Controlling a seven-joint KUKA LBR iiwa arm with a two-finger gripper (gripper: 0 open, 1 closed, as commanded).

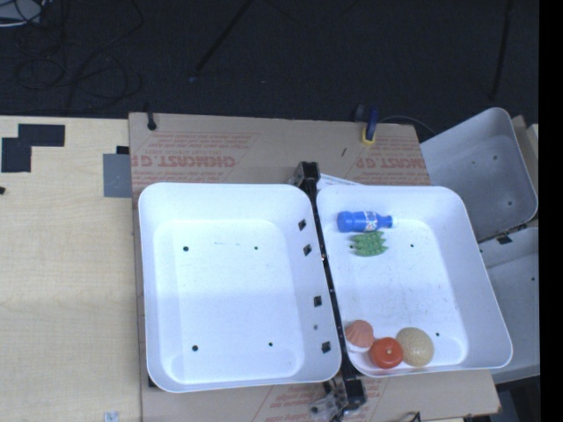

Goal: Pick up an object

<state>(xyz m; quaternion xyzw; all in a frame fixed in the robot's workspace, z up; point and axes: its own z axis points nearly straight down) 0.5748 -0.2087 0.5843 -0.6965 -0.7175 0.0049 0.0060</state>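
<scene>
The right bin holds several small things. A blue bottle with a white cap lies on its side near the bin's back edge. Just in front of it rests a small green leafy piece. At the bin's front edge sit a pale pink round piece, a red round object and a tan ball, close together.
The left bin sits beside the right one, joined by a black divider with clips. Both rest on a cardboard sheet on a wooden bench. A grey plate stands at the right.
</scene>
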